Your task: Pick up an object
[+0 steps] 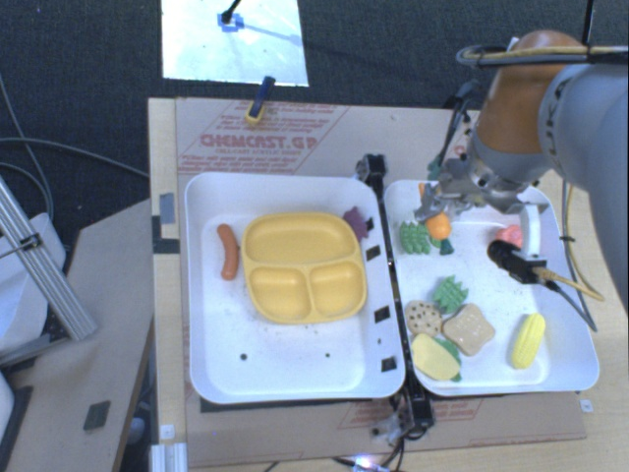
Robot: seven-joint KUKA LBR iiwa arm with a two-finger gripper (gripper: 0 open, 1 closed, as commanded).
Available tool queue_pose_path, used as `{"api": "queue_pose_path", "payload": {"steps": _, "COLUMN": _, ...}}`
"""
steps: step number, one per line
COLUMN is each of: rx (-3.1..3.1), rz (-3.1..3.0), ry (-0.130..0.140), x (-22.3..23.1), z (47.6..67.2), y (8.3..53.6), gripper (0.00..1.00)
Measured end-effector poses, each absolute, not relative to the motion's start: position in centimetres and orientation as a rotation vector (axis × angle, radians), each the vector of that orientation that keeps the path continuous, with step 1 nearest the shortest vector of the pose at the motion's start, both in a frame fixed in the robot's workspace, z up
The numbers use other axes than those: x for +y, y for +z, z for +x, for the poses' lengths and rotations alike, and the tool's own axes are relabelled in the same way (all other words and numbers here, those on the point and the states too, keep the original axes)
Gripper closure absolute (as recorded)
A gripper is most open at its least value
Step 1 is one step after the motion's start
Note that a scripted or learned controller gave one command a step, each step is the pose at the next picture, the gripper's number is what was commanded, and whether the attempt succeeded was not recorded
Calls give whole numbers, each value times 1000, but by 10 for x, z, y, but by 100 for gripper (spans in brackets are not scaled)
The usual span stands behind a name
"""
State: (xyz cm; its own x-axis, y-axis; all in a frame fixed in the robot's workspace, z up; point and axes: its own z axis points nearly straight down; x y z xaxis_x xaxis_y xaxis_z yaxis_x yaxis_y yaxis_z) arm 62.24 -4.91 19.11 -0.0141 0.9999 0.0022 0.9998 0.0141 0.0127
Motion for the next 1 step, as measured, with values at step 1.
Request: {"api": "queue_pose_path", "payload": {"steps": 1, "rx": 2238, "rz": 2208, "ry": 7, "x": 39, "z": 612, "y": 187, "gripper": 100}}
